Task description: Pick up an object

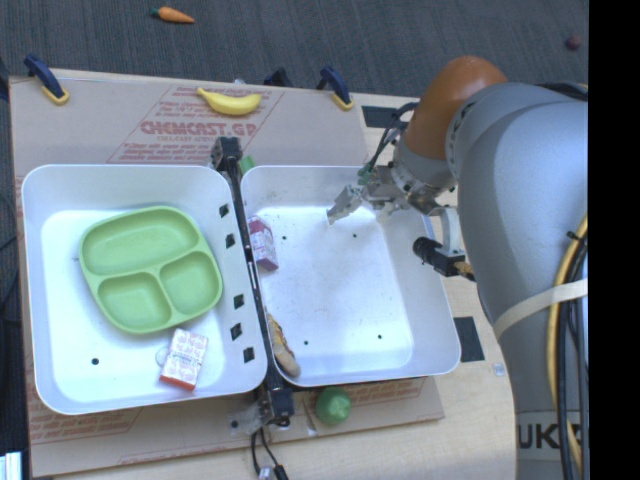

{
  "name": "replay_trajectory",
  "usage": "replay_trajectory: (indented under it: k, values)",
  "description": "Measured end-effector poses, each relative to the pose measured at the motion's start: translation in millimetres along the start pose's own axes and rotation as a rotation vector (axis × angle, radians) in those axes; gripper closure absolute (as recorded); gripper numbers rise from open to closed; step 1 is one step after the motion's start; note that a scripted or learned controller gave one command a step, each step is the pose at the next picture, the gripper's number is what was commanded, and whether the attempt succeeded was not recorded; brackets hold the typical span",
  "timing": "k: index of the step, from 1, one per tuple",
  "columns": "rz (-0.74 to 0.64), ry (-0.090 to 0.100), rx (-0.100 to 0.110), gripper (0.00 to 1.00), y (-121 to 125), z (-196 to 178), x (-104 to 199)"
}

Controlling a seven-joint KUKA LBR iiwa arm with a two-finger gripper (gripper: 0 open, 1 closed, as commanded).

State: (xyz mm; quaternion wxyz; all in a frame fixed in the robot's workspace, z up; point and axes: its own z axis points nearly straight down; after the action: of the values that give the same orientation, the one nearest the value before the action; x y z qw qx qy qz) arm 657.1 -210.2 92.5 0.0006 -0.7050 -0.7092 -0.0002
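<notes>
The arm (510,168) reaches in from the right, its orange band above the wrist, and its jaws (345,206) hang over the upper part of the right bin (420,338), near the back wall. From where I stand I cannot tell how the jaws stand, and nothing shows between them. In that bin a small red and white packet (262,243) lies against the left wall, well apart from the jaws, and a tan piece (281,348) lies low in the left corner. The left bin (40,298) holds a green tray (150,266) with three compartments, and a red and white box (184,358) sits just below it, near the front. On the cardboard behind the bins lies a banana (230,99). A green ball (333,405) rests on the counter just in front of the right bin. Out on the floor beyond lies a carrot (174,14).
</notes>
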Motion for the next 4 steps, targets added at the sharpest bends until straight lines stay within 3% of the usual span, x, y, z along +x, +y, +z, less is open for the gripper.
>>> replay_trajectory:
  k: [2,3,4]
  values:
    - [0.0,0.002,0.003,0.0,0,1,18]
    - [-0.001,0.0,0.003,0.0,0,1,70]
    - [-0.003,0.001,0.003,1.0,0,-10,71]
